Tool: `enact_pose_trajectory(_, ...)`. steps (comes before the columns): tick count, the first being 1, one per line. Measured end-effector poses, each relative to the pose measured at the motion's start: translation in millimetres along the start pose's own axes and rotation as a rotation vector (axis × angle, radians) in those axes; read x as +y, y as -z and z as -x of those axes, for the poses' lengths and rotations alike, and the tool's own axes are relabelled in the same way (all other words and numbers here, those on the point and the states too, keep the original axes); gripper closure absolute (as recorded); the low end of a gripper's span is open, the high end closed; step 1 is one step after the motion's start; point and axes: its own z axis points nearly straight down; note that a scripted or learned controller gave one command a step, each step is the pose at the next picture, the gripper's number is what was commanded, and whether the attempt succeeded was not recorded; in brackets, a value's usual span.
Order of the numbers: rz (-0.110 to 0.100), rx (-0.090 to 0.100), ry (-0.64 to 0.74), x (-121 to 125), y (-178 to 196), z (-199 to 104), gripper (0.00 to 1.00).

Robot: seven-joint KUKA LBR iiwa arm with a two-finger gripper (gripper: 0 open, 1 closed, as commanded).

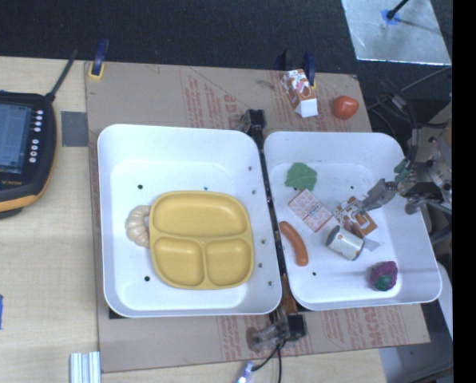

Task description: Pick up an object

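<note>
Carton (356, 216) looks like the target, a small printed pack lying near the middle of the right bin (414, 294), and the gripper (376, 194) is right down at its upper right corner. One dark finger slants in from the bin's right edge, tip touching or just over the pack. Whether the tool is open or closed on anything, I cannot tell from this slant.

Crowded spot, this. A can (345, 243) lies on its side just below the carton, a second flat pack (311, 210) sits just beside on the left, and a sausage (294, 242) hugs the bin's left wall. That clutter probably explains the angled approach from the clear right side.

Green leaf (301, 175) near the top, purple piece (383, 275) at the lower right corner, both well apart from the action. Over in the left bin (110, 214), a yellow tray (200, 238) takes the middle.
</note>
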Motion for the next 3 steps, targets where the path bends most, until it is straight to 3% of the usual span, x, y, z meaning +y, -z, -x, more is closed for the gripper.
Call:
enact_pose_trajectory(1, 0.02, -0.008, 0.001, 32, -138, -17, 0.0)
enact_pose_trajectory(2, 0.019, -0.005, 0.0, 40, -143, -10, 0.0)
enact_pose_trajectory(3, 0.023, -0.015, -0.004, 53, -144, -19, 0.0)
